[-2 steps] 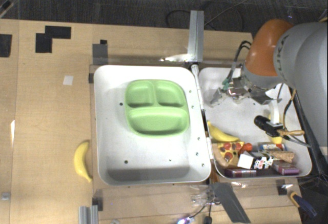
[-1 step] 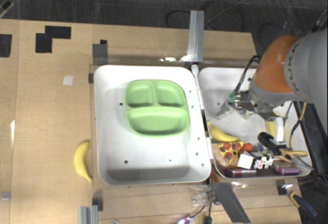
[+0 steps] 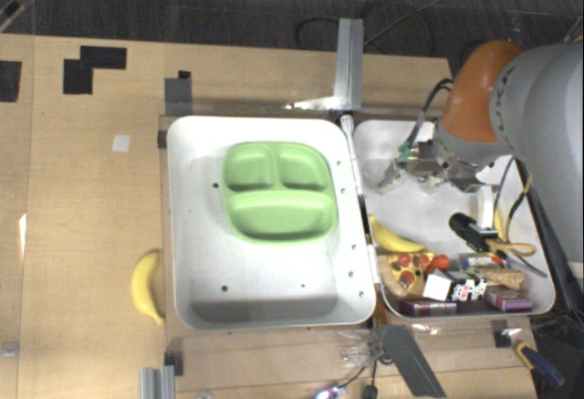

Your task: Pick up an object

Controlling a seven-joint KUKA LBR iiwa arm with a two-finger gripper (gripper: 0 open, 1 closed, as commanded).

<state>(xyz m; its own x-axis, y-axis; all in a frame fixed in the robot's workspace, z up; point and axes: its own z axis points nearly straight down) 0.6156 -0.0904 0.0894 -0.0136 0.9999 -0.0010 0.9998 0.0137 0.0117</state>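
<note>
The arm (image 3: 538,105) runs off the right edge, so only its wrist end shows. Its bulk covers the right bin's (image 3: 383,151) far right corner and part of that wall. The hand (image 3: 422,162) is a small blurred cluster. The clutter (image 3: 456,278) along the bin's near edge is too small to name piece by piece, with things overlapping one another.

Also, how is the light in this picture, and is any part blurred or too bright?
In the camera view the light is even and soft; the left bin shows mild glare on its white floor and a faint shadow below the green tray. The small items in the right bin look soft, and the gripper is slightly blurred.
</note>
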